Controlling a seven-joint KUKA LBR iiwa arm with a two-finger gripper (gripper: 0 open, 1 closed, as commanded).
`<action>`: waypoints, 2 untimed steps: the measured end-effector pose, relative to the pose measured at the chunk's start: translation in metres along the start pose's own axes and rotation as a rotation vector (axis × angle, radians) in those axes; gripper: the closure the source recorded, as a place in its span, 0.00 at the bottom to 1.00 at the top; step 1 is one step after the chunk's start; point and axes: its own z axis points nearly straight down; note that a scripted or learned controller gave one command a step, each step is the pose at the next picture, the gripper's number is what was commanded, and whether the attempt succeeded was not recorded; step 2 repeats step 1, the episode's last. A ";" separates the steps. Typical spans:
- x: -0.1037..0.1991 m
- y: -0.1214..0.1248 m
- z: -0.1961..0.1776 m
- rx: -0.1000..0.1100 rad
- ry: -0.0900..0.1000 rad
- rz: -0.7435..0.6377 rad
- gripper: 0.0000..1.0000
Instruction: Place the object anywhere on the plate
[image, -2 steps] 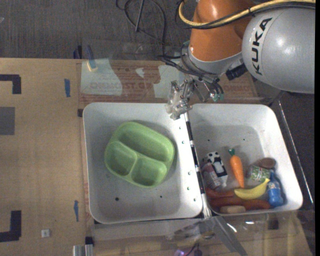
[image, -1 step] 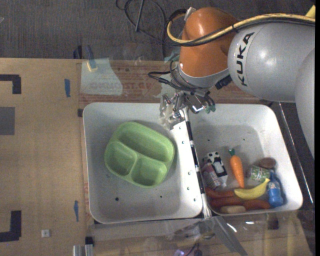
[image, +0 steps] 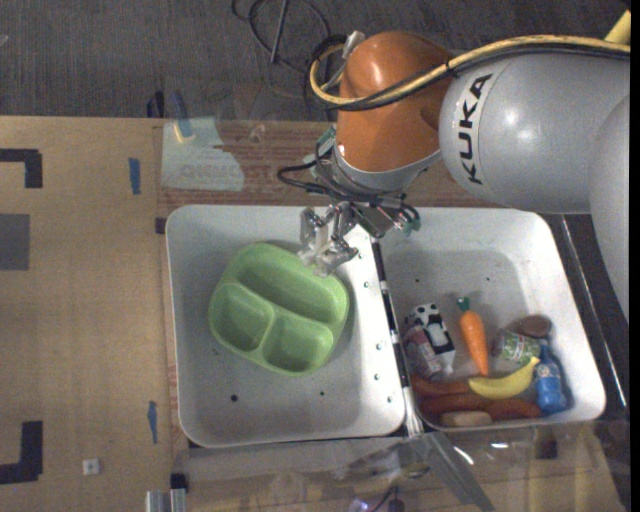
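Poised over the far right rim of the green plate (image: 278, 310) in the left bin (image: 190, 330), pincer (image: 327, 243); whether spread or holding anything, impossible to tell. Heaped along the near edge of the right bin (image: 500, 250): carrot (image: 474, 341), banana (image: 503, 382), other toys, probably awaiting transfer.

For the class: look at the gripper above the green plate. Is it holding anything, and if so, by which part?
It cannot be told. The gripper hangs over the upper right rim of the green plate, and its tip is too blurred to show any object there.
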 end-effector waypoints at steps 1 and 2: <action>-0.021 0.027 -0.001 0.001 -0.004 -0.306 1.00; -0.021 0.027 -0.001 0.001 -0.004 -0.306 1.00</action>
